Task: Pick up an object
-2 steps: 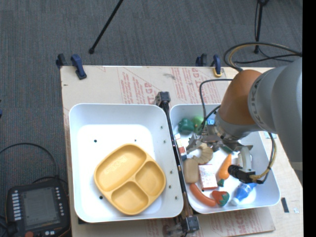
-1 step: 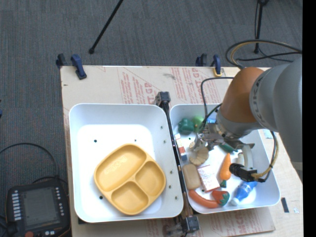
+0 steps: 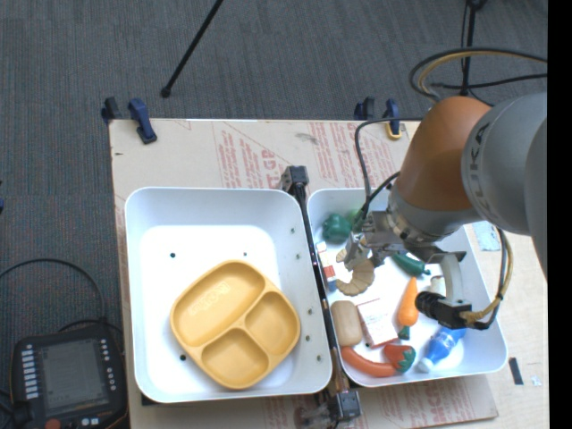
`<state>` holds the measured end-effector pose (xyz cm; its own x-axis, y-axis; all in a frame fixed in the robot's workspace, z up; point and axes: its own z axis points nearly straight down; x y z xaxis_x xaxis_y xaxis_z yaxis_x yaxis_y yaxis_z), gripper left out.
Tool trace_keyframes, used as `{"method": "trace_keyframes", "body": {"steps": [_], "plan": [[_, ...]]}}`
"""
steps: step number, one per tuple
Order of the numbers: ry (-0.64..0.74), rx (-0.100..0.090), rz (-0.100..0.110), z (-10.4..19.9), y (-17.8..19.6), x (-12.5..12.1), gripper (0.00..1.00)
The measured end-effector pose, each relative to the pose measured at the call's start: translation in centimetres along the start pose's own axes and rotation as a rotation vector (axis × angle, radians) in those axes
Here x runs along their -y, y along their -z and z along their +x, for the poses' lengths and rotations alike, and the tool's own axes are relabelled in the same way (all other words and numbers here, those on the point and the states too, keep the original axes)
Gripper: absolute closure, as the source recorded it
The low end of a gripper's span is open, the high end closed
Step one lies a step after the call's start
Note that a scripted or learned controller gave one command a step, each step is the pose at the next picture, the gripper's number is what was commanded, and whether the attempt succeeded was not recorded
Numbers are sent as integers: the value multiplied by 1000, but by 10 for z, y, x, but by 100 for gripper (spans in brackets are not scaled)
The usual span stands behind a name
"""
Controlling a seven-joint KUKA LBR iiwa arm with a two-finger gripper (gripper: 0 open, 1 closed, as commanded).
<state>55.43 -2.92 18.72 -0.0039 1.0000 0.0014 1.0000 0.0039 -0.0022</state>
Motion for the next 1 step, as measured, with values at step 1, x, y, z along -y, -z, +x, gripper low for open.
{"method": "trace_keyframes", "body": {"steps": [1], "plan": [[1,1,2,44,-1,-50,100]]}}
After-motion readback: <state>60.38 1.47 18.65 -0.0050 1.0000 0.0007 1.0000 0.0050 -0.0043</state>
